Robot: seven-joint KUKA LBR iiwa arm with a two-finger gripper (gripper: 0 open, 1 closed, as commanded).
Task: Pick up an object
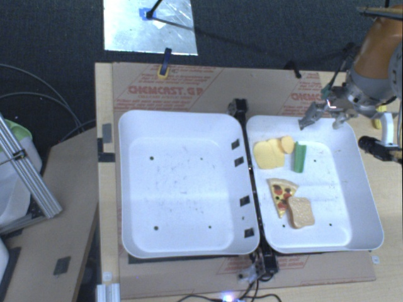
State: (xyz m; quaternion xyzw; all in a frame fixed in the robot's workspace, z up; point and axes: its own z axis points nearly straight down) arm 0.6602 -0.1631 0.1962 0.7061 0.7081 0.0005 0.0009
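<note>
Open pincer (322,117) hovers near green block (300,157).

High fixed camera slants down on both bins (182,121).

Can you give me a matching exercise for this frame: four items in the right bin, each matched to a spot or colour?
Items:
1. pizza slice
2. green block
3. bread slice
4. yellow piece

Descriptions:
A. tan, nearest the right bin's front edge
B. upright green bar, right of the yellow things
C. pale yellow, close to the divider between the bins
D. triangular with red spots, mid-bin

Pairs: 1-D, 2-B, 3-A, 4-C

The gripper hovers open at the bin's far rim, holding nothing.
</note>
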